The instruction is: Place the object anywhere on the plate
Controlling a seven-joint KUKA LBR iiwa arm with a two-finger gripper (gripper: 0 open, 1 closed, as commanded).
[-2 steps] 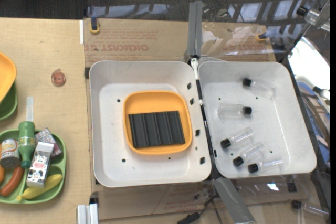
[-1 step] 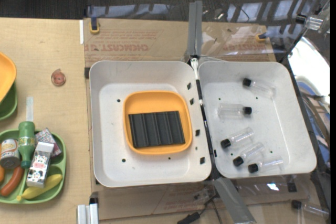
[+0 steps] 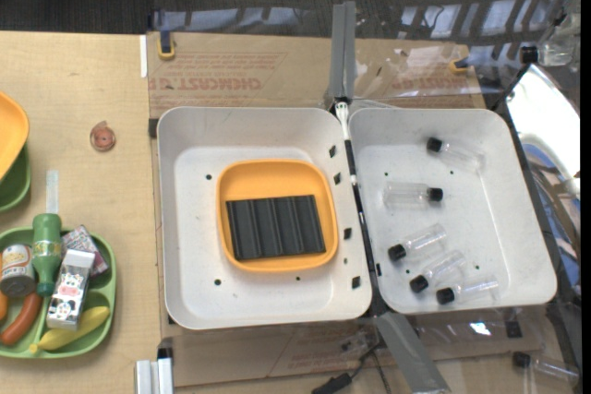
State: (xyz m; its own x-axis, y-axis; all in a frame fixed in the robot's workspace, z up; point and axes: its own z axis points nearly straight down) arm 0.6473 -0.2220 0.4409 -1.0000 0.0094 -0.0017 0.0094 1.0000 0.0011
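Far left, at the frame's 9 o'clock: cut off by the edge, a yellow bowl [image 3: 9, 136] nested in a green one. Below, toward 8 o'clock, a green tray [image 3: 100, 314] crowded with toy food: a green bottle [image 3: 45, 250], a small can [image 3: 16, 263], a carton [image 3: 66, 289] with dotted print too small to read. Bare wooden surface [image 3: 83, 78] above the tray, broken by a single small pink disc [image 3: 103, 137].

Next, brown cardboard [image 3: 222, 74] under the bins, stamped in red mirrored lettering, not readable with certainty.

Left bin [image 3: 185, 198]: white, rounded corners, raised rim all around. Centred in it, the yellow plate [image 3: 277, 175]. Flat on the plate, filling most of its well, a dark ribbed slab [image 3: 277, 228], long side running 9 to 3 o'clock, a thin yellow margin showing on all sides. Wide free floor between plate rim and bin wall at 9, 12 and 6 o'clock; narrower at 3 o'clock, beside the dividing wall.

Right bin [image 3: 489, 198]: five clear vials [image 3: 416, 195] with black caps, unlabelled. One near 12 o'clock, one at centre, three bunched toward 6 o'clock, near one another. Open floor along the 3 o'clock wall and in the upper left corner.

Pincer: released or clenched, cannot tell.
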